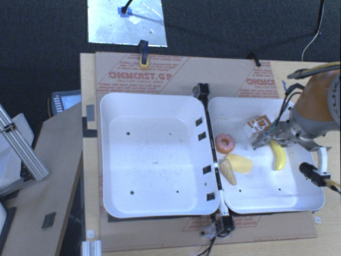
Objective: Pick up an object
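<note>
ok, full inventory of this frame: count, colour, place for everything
bins: 2, white, side by side on the bench
doughnut: 1, pink, right bin, near the divider
banana: 1, yellow, right bin, beside the gripper
lemon-like fruit: 1, pale yellow, right bin, centre-left
wedge-shaped item: 1, tan, right bin, touching the fruit
packet: 1, white and orange, right bin, rear
board: 1, tan with red print, under the bins
clamp: 1, yellow, board's rear edge
sheet: 1, silvery, on dark floor behind
arm: 1, grey and orange, right
gripper: 1, grey, low over the right bin
</note>
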`<state>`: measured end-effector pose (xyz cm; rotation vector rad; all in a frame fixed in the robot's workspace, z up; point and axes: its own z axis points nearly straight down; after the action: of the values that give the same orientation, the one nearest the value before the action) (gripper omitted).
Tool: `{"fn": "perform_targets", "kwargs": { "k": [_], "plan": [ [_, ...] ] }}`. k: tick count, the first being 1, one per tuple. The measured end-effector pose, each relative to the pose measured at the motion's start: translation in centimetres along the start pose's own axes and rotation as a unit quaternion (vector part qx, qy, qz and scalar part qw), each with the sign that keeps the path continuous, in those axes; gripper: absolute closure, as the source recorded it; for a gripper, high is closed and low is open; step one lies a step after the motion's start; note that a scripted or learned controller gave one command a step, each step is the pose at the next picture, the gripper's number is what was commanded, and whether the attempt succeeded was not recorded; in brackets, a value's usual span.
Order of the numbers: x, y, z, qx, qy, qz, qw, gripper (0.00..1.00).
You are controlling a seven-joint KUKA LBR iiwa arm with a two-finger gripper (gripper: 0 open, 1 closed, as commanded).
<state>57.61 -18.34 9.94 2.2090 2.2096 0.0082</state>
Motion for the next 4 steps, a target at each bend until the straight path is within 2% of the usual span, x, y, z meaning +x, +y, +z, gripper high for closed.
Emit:
{"fn": "perform_targets", "kwargs": {
  "k": [4],
  "plan": [
    [0.00,-0.01,0.01,0.000,0.000,0.000,1.0000,0.00]
  ]
}}
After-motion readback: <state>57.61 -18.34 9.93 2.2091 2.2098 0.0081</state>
